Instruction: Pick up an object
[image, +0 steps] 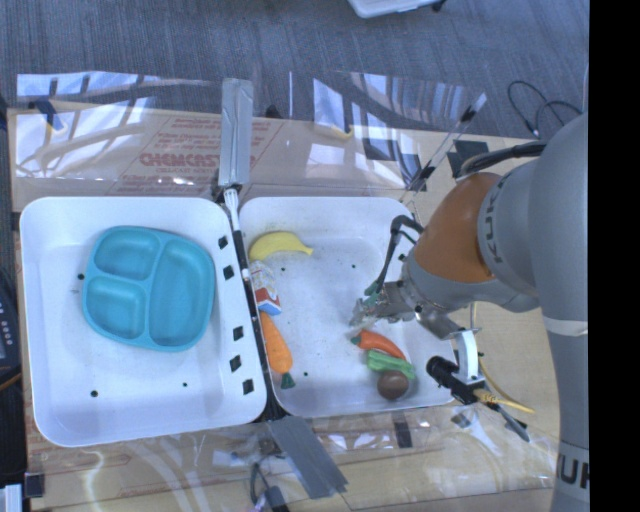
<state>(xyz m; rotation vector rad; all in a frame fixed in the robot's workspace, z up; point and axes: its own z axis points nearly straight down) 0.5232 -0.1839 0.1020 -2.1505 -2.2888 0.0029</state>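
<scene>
In the right bin (330, 395): the arm's end, and several toy foods on its floor
Arm (520, 240): grey with an orange band, reaching in from the right
Left bin (50, 400): holds a blue divided plate (150, 287)
Gripper (368, 308): low over the right bin; whether it is released or clenched, I cannot tell
Carrot (276, 345): along the right bin's left wall
Banana (279, 244): near its back left corner
Small orange and green pieces (385, 350): just beside the gripper
Brown round thing (393, 384): near the front wall
</scene>
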